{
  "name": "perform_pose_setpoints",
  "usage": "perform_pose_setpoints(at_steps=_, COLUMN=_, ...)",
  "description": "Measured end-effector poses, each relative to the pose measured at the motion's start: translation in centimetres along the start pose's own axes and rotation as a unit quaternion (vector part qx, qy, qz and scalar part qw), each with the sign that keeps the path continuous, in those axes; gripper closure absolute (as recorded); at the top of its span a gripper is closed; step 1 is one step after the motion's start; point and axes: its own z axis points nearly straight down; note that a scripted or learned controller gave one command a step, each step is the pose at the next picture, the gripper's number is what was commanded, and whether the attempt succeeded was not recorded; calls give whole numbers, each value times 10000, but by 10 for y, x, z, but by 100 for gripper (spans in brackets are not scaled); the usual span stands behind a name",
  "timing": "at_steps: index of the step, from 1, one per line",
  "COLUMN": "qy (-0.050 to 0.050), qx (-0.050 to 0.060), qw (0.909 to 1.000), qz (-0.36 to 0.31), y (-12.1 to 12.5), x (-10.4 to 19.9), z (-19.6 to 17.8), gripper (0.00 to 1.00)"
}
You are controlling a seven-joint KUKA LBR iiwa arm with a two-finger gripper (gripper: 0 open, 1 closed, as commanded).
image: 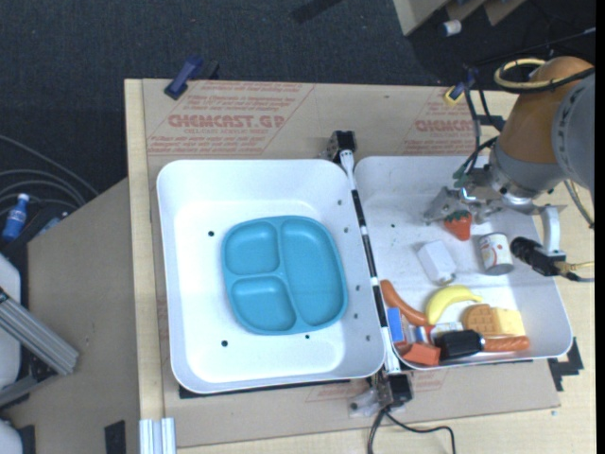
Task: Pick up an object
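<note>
The grey arm with its orange band [534,112] reaches in from the right and bends down over the far part of the right bin [397,183]. Its hand [460,211] sits low there, just above a small red object [459,225] that shows right under the fingers; whether the fingers are spread or closed I cannot tell, and the red piece cannot be judged as held.

The right bin also carries a small white block [437,259] near its middle, a little can [492,252] just right of it, and a crowded near corner: a yellow banana [452,301], a waffle-like piece [480,318], an orange strip [397,303], a black object [460,343] and a red sausage shape [506,345].

The left bin [189,197] holds a blue divided plate [282,273], lying flat at its middle. Both bins rest side by side on the desk [151,253].
</note>
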Motion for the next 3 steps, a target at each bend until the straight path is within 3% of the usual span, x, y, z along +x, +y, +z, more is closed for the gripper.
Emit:
perform_pose_setpoints(at_steps=1, qy=0, qx=-5, qw=10000, qz=-2, y=1, x=0, z=-10, gripper=100)
perform_pose_setpoints(at_steps=2, qy=-4, qx=-19, qw=10000, qz=2, y=-79, x=6, z=-129, gripper=100)
perform_pose_setpoints(at_steps=3, qy=8, qx=0, qw=10000, qz=-4, y=-151, x=38, z=-170, gripper=100)
